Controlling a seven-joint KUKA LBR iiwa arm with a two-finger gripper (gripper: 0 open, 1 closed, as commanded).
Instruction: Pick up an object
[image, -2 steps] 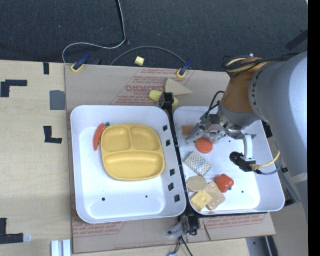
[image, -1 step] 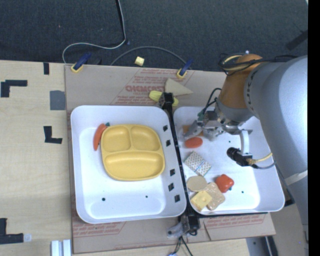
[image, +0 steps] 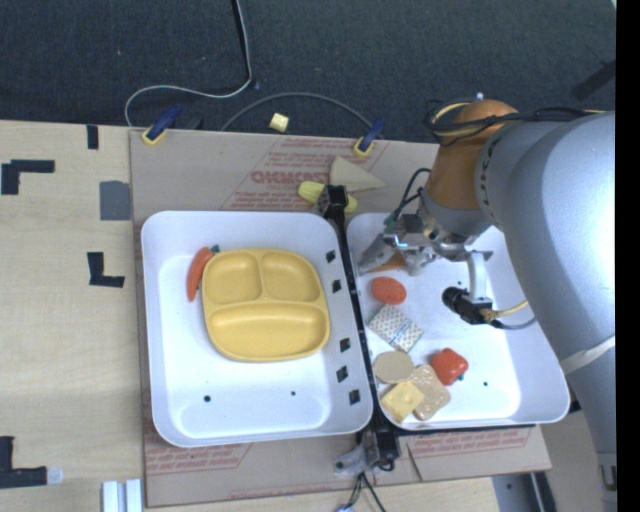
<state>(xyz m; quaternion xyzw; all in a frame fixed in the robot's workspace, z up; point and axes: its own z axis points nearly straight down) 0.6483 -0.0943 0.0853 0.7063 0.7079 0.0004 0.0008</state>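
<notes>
My gripper (image: 397, 252) is low over the far left corner of the right bin (image: 520, 395), close to the divider between the bins. Just in front of it lies a red-orange round piece (image: 390, 291). Nearer the front of that bin lie a checkered packet (image: 393, 327), a tan round biscuit (image: 393, 366), a yellow wedge (image: 402, 402), a pale cracker (image: 431, 392) and a small red piece (image: 449, 365). A small brownish-orange patch shows right under the gripper; I cannot make out what it is.
The left bin (image: 170, 400) holds a yellow divided plate (image: 266, 303) and an orange carrot-shaped piece (image: 198, 272) along its left side. The big grey arm (image: 560, 220) covers the right bin's far right side. A yellow object (image: 312, 190) lies beyond the bins.
</notes>
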